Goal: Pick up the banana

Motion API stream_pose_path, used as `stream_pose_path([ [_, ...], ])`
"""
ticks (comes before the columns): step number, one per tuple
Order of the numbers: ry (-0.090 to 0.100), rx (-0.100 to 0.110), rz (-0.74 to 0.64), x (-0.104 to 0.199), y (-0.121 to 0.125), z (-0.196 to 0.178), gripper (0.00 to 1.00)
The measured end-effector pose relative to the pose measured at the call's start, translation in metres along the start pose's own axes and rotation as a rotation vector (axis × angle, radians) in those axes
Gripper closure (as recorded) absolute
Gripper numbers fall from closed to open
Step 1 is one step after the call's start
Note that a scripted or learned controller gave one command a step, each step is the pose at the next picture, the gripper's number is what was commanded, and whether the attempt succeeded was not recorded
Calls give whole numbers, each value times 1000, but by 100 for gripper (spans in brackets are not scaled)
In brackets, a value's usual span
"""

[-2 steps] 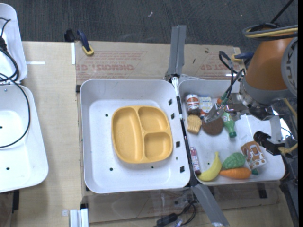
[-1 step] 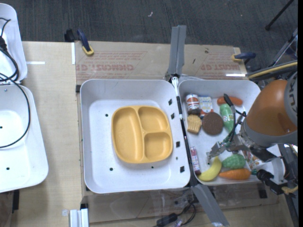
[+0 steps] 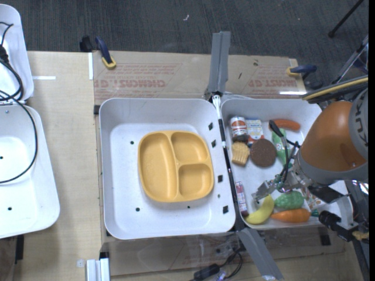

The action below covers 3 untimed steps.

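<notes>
Looking down from the fixed camera view: the right shallow white bin [image 3: 231, 107] held the clutter, the left white bin [image 3: 117, 174] a yellow three-compartment plastic tray [image 3: 176, 164].

Item, task object: curved yellow plastic banana [image 3: 261, 211], lying in the near left corner of the right bin, close to the front wall, tilted with its upper end toward the tool.

Item, neighbours: green leafy toy vegetable [image 3: 289, 201] just beside the banana's upper end; orange toy carrot [image 3: 291, 215] touching or nearly touching its lower right side; a thin red-labelled packet [image 3: 239, 195] along the bin's left wall. Farther back, well apart: round brown cookie-like disc [image 3: 263, 153], ridged tan cracker [image 3: 240, 153], small red-labelled can [image 3: 237, 126].

Item, tool [image 3: 270, 187]: metal fingers at the end of the grey arm with the orange band [image 3: 334, 142], poised just above the banana's upper end. Whether the fingers were spread or pressed together could not be told; nothing was seen between them.

Handling note, as judgement: the grasp looked not yet made. A good pick would centre the tool over the banana's middle, fingers set across its narrow width, clear of carrot and green vegetable, then descend straight; the bin wall nearby left little room on the near side.
</notes>
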State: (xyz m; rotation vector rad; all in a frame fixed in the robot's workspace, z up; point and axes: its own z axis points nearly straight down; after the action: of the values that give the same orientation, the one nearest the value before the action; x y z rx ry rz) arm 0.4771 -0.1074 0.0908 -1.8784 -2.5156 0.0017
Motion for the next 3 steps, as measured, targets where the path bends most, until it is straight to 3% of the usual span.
stream_pose_path([
  [1, -2, -4, 5, -1, 1, -9, 100],
  [2, -1, -1, 5, -1, 0, -9, 0],
  [3, -3, -4, -629, -3, 1, -1, 0],
])
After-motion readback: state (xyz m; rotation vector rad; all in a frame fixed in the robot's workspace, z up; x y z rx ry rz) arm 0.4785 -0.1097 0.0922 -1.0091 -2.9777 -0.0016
